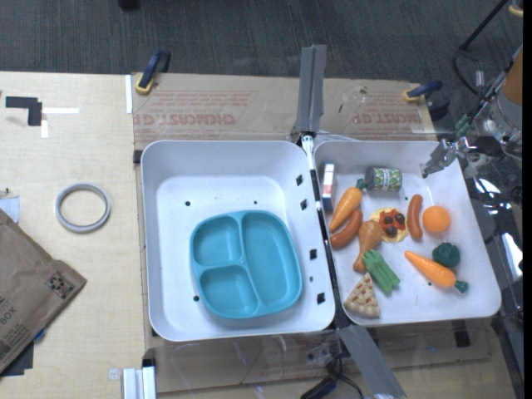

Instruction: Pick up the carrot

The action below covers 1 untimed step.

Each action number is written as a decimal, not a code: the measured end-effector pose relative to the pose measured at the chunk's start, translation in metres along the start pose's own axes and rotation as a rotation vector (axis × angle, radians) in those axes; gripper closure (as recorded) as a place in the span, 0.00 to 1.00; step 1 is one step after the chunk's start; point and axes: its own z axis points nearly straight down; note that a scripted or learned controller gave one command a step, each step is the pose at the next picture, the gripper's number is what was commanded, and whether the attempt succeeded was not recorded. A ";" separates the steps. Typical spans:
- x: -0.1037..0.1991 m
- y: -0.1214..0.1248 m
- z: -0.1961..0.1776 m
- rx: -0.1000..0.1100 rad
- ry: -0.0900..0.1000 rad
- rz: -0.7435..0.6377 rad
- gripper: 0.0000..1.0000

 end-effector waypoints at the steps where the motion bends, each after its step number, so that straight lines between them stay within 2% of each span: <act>1: -0.001 -0.048 0.114 -0.001 0.003 0.040 0.00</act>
